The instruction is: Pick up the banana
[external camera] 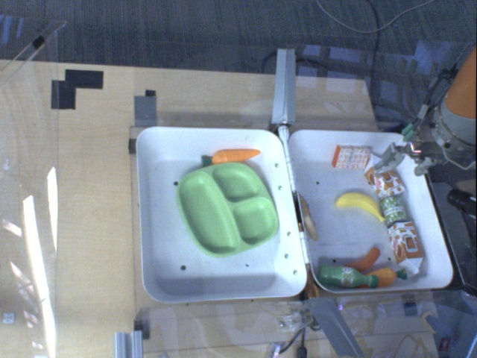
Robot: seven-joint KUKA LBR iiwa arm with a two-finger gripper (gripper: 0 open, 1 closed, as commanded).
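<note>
The yellow banana (pixel 359 203) lies on the floor of the right bin (pixel 328 230), near its middle, curved and with bare floor around it. My gripper (pixel 407 157) hangs over the bin's far right corner, up and to the right of the banana and well apart from it. Its fingers stand open with nothing between them.
An orange-white carton (pixel 351 156) lies at the back of the right bin, and several snack packets (pixel 393 212) line its right wall. A green bottle (pixel 346 276) and orange pieces (pixel 366 259) lie along the front. The left bin (pixel 160 274) holds a green divided plate (pixel 227 207) and a carrot (pixel 236 156).
</note>
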